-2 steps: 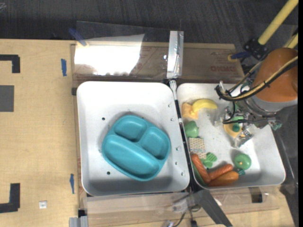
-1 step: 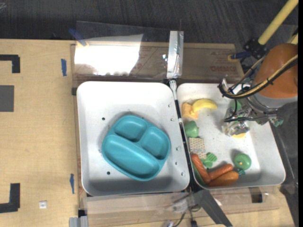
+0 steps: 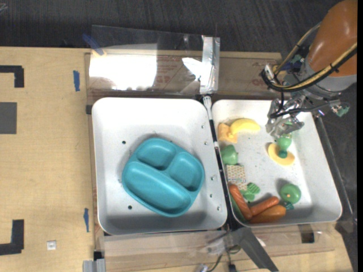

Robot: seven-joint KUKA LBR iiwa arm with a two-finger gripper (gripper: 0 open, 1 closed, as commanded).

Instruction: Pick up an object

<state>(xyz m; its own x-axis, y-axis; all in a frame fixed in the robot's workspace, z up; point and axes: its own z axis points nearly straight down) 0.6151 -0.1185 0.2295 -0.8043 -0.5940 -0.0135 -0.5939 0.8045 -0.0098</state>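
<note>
From the camera view above the bench, the arm (image 3: pixel 334 35) comes in over the far right corner of the right bin (image 3: pixel 326 169), its orange band high up and cables looped below it. The gripper (image 3: pixel 285 123) hangs over the far half of that bin, right above a small green piece sitting on a yellow disc (image 3: pixel 282 152). The metal tips seem to touch or almost touch the top of the green piece, but how wide they stand I cannot tell; the linkage is a tangle of grey from here, and nothing is clearly clamped.

Other candidates lie in the same bin: a yellow banana (image 3: pixel 244 126) near the far left corner, a green cup-like toy (image 3: pixel 229 154) against the left wall, a green apple (image 3: pixel 291 194) toward the near right corner, and two orange carrots (image 3: pixel 258 205) along the near edge, touching each other. The left bin (image 3: pixel 108 152) carries a teal divided plate (image 3: pixel 164 175) in its middle.

The piece under the gripper looks like the sensible target. To do it well, I'd want the tips to straddle the green top squarely, go low enough to catch its sides rather than pinch its crown, and lift straight up, since the disc may slide on the slick floor.
</note>
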